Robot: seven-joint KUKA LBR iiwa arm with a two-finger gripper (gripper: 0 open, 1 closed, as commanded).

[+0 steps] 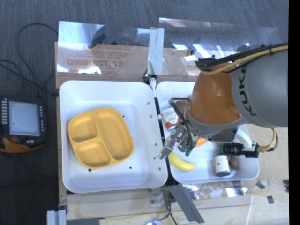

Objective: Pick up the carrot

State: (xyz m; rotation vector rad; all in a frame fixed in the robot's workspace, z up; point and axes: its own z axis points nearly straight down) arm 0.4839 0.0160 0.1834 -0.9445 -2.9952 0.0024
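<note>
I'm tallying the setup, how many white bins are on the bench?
2. The left bin holds a yellow divided plate. The right bin sits beside it, holding a banana and more, partly hidden under the arm.

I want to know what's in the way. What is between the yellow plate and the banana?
In the camera view, the white rims of the two bins lie between the yellow plate and the banana, and the gripper hangs just above there.

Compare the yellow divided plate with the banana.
The yellow divided plate lies in the left bin; the banana lies in the right bin. The plate is far larger. The plate has three compartments; the banana is a curved piece. Both are yellow.
</note>
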